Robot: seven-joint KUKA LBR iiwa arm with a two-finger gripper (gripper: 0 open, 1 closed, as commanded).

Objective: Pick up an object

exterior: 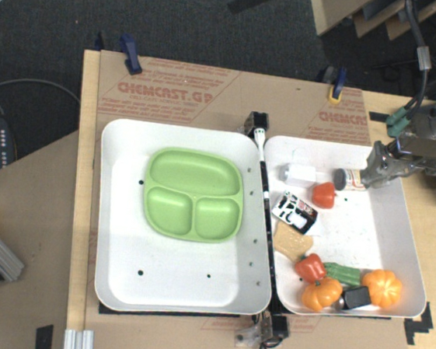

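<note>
Two bins sit side by side on the counter (80,217): the left bin (114,260) carries a green divided plate (194,195), the right bin (406,238) a scatter of small things. Nearest candidate is the red pepper (324,194) — it lies just left of the hand (374,173) and slightly nearer the camera. The hand hangs over the bin's far right rim — its state I cannot tell.

bench (45,213) carries cardboard sheet (212,91); 2 white bins side by side: left bin (114,260), right bin (400,222).
</note>
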